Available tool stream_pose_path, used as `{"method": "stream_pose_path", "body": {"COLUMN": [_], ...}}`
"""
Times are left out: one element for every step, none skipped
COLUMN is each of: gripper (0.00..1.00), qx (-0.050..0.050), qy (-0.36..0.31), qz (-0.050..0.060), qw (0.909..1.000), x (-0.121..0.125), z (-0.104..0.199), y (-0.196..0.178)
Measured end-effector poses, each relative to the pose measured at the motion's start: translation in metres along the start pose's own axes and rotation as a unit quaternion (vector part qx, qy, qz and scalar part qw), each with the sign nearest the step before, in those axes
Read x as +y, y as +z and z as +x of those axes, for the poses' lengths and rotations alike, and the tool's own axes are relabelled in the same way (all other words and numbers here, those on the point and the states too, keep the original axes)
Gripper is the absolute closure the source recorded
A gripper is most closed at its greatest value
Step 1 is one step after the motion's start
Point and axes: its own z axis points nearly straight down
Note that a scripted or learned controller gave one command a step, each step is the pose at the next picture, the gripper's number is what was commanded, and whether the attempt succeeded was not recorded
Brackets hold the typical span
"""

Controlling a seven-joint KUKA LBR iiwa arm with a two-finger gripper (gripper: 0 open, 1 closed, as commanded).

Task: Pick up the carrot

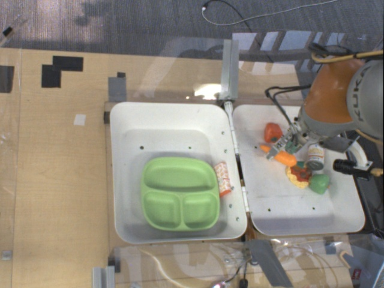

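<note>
The carrot is a small orange piece lying in the right bin, towards its upper middle. My gripper reaches in from the right and hangs right over the carrot, at or just above it. The wrist hides part of the carrot's upper side. From this angle I cannot make out whether the carrot is gripped or only lies under the gripper.
Around the carrot in the right bin lie a red vegetable, a small can, a yellow and red toy food and a green piece. The left bin holds a green divided plate and a small packet.
</note>
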Motion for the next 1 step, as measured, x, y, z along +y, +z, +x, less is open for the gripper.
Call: {"method": "stream_pose_path", "body": {"gripper": [1.0], "qx": [0.003], "qy": [0.036], "qz": [0.006], "qw": [0.9993], "x": [0.0011], "z": [-0.0065], "y": [-0.087]}}
